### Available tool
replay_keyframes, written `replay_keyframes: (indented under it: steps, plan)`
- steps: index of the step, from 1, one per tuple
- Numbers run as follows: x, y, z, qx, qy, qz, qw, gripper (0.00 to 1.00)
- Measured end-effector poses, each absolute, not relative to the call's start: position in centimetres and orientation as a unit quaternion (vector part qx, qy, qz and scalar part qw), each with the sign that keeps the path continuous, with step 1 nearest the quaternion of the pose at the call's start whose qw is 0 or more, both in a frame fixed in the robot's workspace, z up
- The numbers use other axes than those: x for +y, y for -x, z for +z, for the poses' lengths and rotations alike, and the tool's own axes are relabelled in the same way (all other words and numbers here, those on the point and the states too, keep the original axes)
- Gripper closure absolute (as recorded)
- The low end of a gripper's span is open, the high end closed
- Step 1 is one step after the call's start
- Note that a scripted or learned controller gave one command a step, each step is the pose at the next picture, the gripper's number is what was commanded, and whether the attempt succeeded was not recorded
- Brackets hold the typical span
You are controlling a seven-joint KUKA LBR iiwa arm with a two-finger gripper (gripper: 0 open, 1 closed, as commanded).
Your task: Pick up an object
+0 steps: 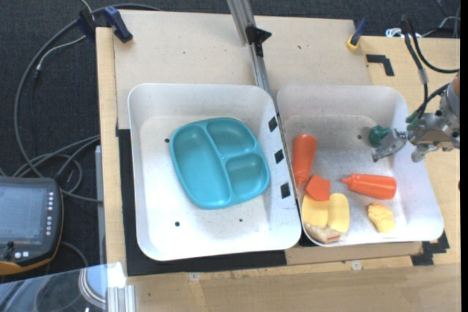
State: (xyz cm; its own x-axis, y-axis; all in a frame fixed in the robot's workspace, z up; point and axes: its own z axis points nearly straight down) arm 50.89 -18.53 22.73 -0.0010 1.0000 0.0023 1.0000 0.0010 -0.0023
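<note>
Arm: the grey arm comes in from the right edge of the frame, about halfway down. Its gripper [398, 141] sits over the right side of the right bin [344, 95].

Jaws: I cannot tell if they are wide or narrow. The metal tip is small and blurry. Nothing can be seen held between them.

Small green thing [379, 134]: it lies in the right bin, just left of the gripper tip. It may be touching the tip, but I cannot be sure.

Other things to pick: an orange bottle [371, 186] lies on its side below the gripper. An orange carrot-like piece [303, 153] stands near the left wall of the same bin. A small orange block [317, 188], two yellow blocks [327, 212] and a little yellow lump [381, 217] lie close together in the lower part of that bin.

Left bin [146, 179]: a blue plate [218, 161] with three parts lies in the middle of it.

Bench [183, 47]: both bins sit on it, side by side.

Step now: I think the arm is getting near a thing to grab. The green thing looks like the closest one.

Next move: the jaws need to go down around one thing, with one jaw on each side, then close and lift. The green thing is small, so the aim must be good.
</note>
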Motion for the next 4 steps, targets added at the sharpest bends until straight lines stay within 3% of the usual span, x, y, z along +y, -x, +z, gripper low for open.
replay_keyframes:
  steps: [1,2,3,4]
  plan:
    - [-18.5,-50.9,22.7,-0.707,0.707,-0.0001,0.001,0.0]
    - [-17.6,-50.9,16.8,-0.707,0.707,0.0013,0.004,0.0]
    - [-17.8,-50.3,12.5,-0.707,0.707,-0.0017,-0.005,0.0]
    - [-17.9,-50.9,9.6,-0.708,0.707,-0.003,-0.008,0.0]
